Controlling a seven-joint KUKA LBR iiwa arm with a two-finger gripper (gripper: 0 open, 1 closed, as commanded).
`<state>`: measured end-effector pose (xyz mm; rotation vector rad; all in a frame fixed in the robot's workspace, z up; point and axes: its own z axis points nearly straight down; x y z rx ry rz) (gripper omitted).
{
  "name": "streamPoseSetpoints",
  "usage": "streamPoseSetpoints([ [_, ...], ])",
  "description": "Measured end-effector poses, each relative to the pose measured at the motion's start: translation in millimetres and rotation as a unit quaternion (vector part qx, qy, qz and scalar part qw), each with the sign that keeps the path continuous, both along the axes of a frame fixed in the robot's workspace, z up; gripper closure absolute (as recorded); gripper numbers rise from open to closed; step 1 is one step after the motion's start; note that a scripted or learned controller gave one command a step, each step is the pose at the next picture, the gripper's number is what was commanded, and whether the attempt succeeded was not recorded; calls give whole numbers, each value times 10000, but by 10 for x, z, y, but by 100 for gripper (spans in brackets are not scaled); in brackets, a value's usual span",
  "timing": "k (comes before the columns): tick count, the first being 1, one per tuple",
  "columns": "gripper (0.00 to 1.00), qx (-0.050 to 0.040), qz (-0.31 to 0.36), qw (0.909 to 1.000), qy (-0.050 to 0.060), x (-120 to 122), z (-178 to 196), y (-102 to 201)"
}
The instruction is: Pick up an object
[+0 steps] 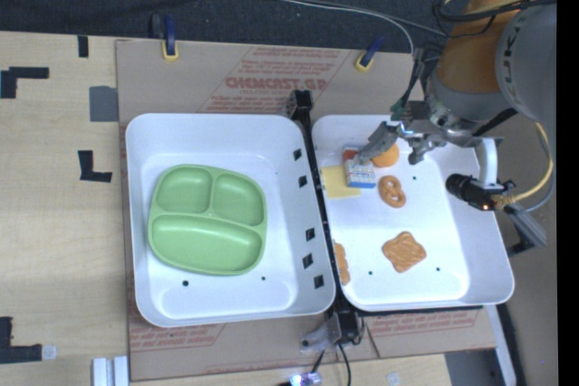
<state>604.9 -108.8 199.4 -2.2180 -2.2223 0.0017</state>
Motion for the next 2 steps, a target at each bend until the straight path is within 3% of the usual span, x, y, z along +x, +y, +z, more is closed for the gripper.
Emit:
streamPoseSetpoints([
  [1, 0, -3, -4, 10000, 27, 0, -650, 16],
  [2, 0, -8, 2, 10000, -16, 4, -1169, 28],
])
